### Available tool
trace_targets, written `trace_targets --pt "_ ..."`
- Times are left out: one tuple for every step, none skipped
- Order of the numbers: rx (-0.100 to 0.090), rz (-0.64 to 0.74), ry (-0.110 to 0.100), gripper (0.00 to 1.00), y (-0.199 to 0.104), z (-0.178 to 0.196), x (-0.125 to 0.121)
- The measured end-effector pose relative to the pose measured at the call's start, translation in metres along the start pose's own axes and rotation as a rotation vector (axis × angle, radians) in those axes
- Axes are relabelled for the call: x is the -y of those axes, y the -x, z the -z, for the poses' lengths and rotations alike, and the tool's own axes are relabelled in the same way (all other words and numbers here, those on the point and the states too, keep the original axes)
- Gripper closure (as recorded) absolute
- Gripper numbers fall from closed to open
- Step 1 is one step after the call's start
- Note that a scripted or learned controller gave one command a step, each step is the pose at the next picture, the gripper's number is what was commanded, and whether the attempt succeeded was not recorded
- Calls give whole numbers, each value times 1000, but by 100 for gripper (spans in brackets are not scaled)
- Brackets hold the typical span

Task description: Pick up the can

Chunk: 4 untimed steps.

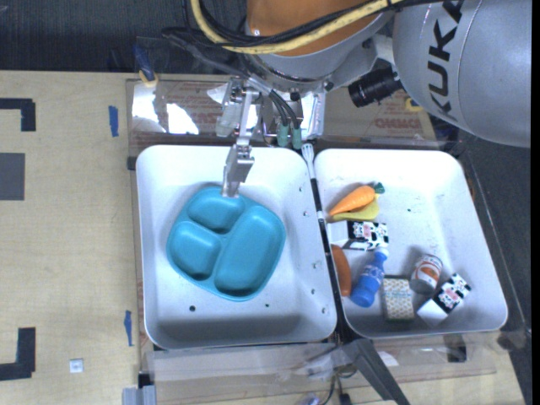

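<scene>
my gripper (234, 175): it hung over the far edge of the left shallow white bin (160, 175), just above the rim of the blue three-compartment plastic plate (226, 241).
jaws: i could not tell whether they were parted or closed; nothing showed between them.
the can: the small cylindrical tin with a red-and-white label (427, 272) lay in the right shallow white bin (472, 192), toward its near right side, well apart from me.
step in hand: as i judged it, the reach across to the right bin was not yet made.
doing it well: i reckoned i should come down from above, centred on the tin, with the jaws set across its narrow width so they would not slip off the round wall.
crowding: a black-and-white patterned box (447, 295) touched or nearly touched the tin on the near side, and a grey speckled block (396, 299) sat just beside it.
other things: a blue plastic bottle (369, 282), an orange toy carrot (355, 200), and a brown sausage-like piece (341, 268) lay along the left wall of that bin.
risk: i judged a finger could catch the neighbouring box.
</scene>
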<state>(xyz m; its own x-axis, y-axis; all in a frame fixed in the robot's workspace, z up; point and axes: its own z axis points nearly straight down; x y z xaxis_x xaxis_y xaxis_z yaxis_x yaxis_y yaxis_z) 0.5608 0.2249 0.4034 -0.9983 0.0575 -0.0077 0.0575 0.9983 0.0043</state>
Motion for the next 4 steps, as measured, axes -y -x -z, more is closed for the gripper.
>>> trace_targets --pt "-6 133 -2 0 -81 34 4" --pt "-6 271 0 0 -64 -213 4" --pt "-4 448 0 0 -63 6 3" --pt "1 526 1 0 -21 34 1"
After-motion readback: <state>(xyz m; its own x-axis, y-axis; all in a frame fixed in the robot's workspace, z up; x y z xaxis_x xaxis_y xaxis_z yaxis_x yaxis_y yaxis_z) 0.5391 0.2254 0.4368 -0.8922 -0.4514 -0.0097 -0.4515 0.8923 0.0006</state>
